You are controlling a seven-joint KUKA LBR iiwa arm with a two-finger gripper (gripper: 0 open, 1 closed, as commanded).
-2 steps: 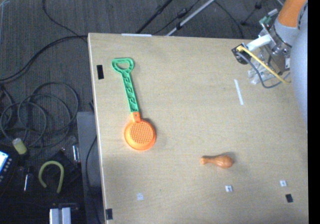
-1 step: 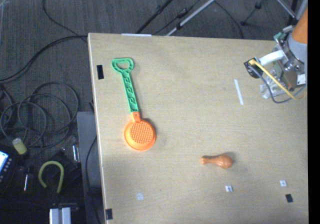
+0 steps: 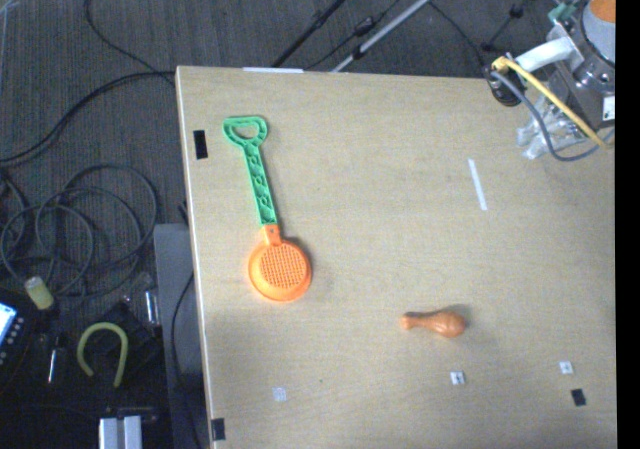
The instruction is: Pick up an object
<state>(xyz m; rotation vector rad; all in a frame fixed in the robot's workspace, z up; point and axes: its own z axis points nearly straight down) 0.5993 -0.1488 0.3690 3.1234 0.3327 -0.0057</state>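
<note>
Honestly, your gripper (image 3: 560, 137) sat top right, couldn't tell its state, and that sieve (image 3: 270, 237) looked light, rigid plastic; you'd grab its green handle (image 3: 260, 182).

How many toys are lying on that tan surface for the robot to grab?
2. A green-handled orange strainer lies at the left, and a small orange drumstick-shaped toy lies lower, right of centre. The gripper hangs at the upper right.
</note>
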